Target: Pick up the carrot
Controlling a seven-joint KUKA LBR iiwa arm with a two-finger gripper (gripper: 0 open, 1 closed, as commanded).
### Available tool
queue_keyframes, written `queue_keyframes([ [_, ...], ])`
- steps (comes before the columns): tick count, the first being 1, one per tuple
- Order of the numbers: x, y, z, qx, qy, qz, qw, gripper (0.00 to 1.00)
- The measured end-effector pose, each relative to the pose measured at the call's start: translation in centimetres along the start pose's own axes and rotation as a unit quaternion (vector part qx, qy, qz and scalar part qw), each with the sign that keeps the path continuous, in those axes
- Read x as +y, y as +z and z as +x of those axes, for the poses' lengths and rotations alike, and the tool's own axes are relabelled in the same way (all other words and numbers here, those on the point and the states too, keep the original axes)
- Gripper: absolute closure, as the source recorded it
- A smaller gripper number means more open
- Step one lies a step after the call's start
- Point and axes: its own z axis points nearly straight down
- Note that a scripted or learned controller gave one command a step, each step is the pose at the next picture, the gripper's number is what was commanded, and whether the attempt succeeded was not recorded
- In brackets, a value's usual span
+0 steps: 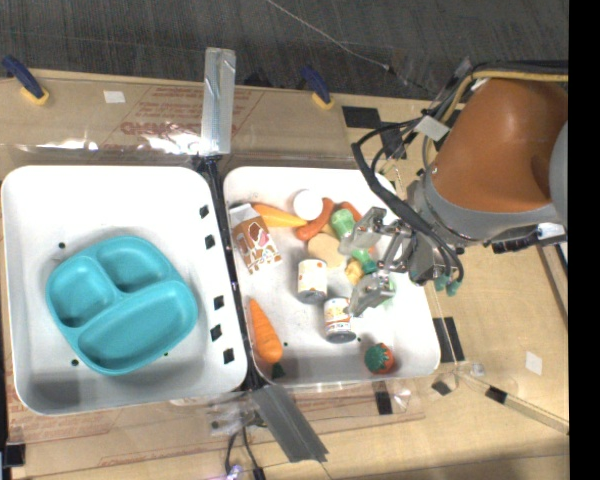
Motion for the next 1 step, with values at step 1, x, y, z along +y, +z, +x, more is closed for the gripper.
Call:
queue_keyframes([
  [1, -5.46, 10.68, -4.13, 0.003, 0.021, 0.0, 0.9998, 0.0],
])
